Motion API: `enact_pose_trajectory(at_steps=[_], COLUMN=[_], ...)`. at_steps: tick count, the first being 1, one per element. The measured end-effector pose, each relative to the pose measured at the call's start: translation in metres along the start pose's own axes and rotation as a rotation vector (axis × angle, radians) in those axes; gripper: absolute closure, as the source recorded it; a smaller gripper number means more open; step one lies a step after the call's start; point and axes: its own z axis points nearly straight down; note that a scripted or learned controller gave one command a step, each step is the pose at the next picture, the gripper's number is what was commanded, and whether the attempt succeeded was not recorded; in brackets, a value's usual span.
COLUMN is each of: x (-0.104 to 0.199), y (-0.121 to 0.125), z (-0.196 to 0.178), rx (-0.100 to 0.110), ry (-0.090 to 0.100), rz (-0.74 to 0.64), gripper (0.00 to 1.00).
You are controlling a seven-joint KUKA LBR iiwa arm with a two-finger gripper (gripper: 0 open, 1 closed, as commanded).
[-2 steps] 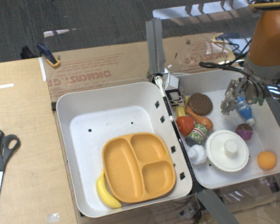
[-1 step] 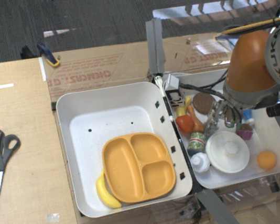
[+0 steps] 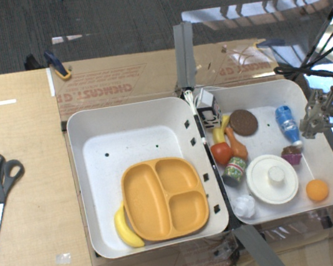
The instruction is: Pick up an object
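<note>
Tool (image 3: 313,118) at right edge of frame beside blue bottle (image 3: 288,124), grip unclear; crowded bin (image 3: 318,135) wall risks glancing miss

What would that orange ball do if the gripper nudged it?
The orange ball looks round and smooth, so it would probably roll rather than slide. It sits near the right bin corner, so the walls would likely stop it soon. Its smooth, curved surface might also slip from the fingers of the gripper.
</note>
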Motion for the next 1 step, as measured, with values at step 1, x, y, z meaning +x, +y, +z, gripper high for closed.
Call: enact_pose_trajectory(at_steps=[1], x=[0.0001], y=[0.0001], z=[0.0001], rx=[0.0], ry=[0.0], rz=[0.0], gripper=[0.0])
